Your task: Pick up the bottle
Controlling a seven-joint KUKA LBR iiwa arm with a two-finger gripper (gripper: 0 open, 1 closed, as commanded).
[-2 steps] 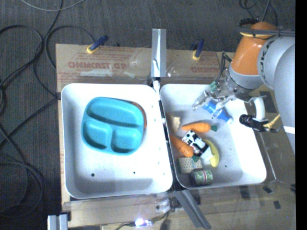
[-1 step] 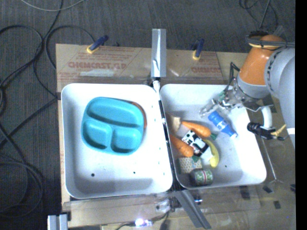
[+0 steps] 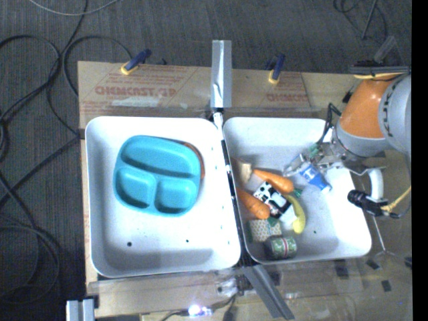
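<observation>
2 shallow white bins sit side by side on the table (image 3: 93, 92), catalogued here from the near edge to the far edge.

Right bin (image 3: 348, 236), near end: 1 small green-labelled can (image 3: 281, 247) lying on its side, touching 1 patterned green packet (image 3: 261, 229) just above it. Next: 1 yellow banana (image 3: 297, 218), 1 black-and-white block (image 3: 271, 196) and 2 orange carrots, the lower carrot (image 3: 254, 204) beside the dividing wall, the upper carrot (image 3: 273, 178) just behind the block. All lie heaped together in the bin's left half.

Right bin, middle: 1 clear bottle (image 3: 311, 173) with a blue label, lying tilted to the right of the upper carrot, close under the tool (image 3: 323, 156). The tool's state cannot be told; the wrist covers it. Arm (image 3: 374, 119): grey, with an orange band, entering from the right.

Left bin (image 3: 100, 199): 1 blue 3-compartment tray (image 3: 158, 174), lying in the far half, with a brown edge showing at its upper right.

Far edge of table: 2 clamps (image 3: 136, 61) with blue and yellow handles, 1 upright metal post (image 3: 221, 72) between the bins. Floor (image 3: 281, 12) beyond: dark carpet with loose cables (image 3: 53, 9).
</observation>
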